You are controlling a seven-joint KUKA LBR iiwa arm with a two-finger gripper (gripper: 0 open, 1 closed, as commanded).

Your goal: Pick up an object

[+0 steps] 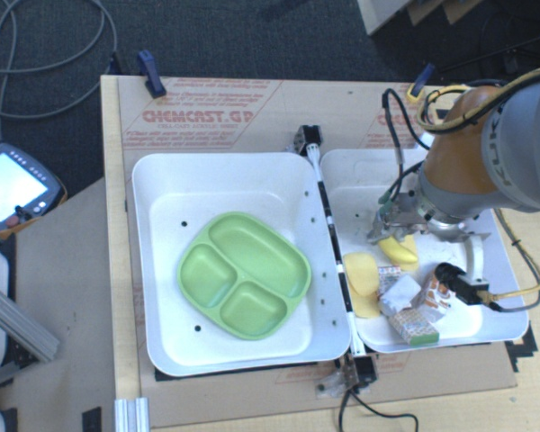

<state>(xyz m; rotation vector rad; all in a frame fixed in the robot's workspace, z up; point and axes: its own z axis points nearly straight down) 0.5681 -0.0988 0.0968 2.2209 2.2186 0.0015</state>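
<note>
The right bin holds a small pile of objects. A bright yellow banana-shaped piece lies just below my gripper, which is low in the bin and right over its upper end. A pale yellow flat piece lies to the left, by the divider. Beside it are a crinkled silver-white packet and a small box with a green end. The grey arm with its orange band covers the bin's back right part.
The left bin holds a light green divided plate. A black cable with a plug runs over the right bin's right side. Blue clamps sit at the bench's back corners.
</note>
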